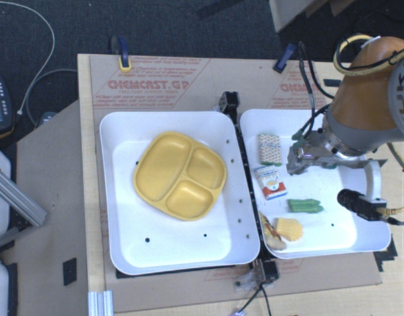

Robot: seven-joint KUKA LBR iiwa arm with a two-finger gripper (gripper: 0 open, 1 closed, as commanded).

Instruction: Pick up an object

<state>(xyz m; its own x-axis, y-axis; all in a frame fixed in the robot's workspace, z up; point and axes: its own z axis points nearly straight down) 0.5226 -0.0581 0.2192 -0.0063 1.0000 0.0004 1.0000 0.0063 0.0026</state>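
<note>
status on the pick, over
Gripper hovering over right bin, nothing visibly held. Nearest: small carton, patterned packet, green piece. Yellow tray in left bin.

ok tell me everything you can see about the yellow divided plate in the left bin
The yellow divided plastic plate is a rounded square with three compartments, one large on its left side and two smaller on its right. It looks matte and clean, with nothing in it. It lies flat, right side up, turned at an angle, near the middle of the left white bin, resting on the bin floor and touching nothing else.
</note>
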